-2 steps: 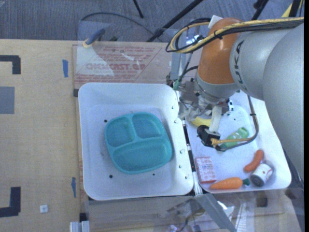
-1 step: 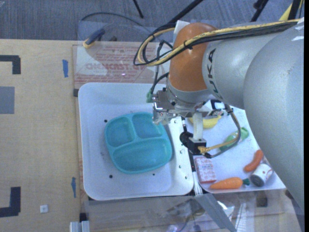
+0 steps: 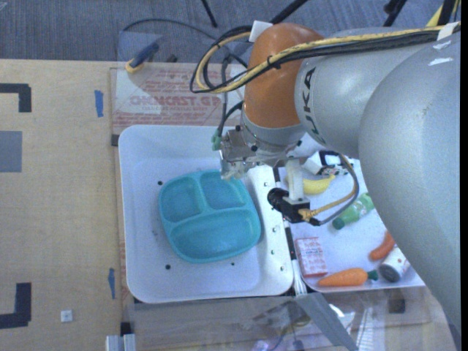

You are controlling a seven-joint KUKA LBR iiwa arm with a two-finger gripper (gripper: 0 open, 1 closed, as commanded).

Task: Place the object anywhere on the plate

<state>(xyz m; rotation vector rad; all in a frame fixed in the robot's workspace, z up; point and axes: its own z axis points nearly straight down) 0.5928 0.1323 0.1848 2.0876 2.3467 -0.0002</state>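
Note:
A teal plate [image 3: 210,217] with three compartments lies in the left white bin [image 3: 139,196], nothing resting on it. My gripper [image 3: 232,167] hangs under the orange wrist band, over the plate's far right corner near the wall between the bins. The wrist hides its tips. The right bin [image 3: 344,258] holds a yellow banana [image 3: 318,186], a green bottle [image 3: 355,211], a carrot [image 3: 342,277] and a red and white packet [image 3: 311,255].
The grey arm covers the right bin's far and right parts. Another orange item [image 3: 380,247] and a small grey and white item [image 3: 392,270] lie at its right side. A black cable [image 3: 281,203] loops below the wrist. Wooden bench lies left of the bins.

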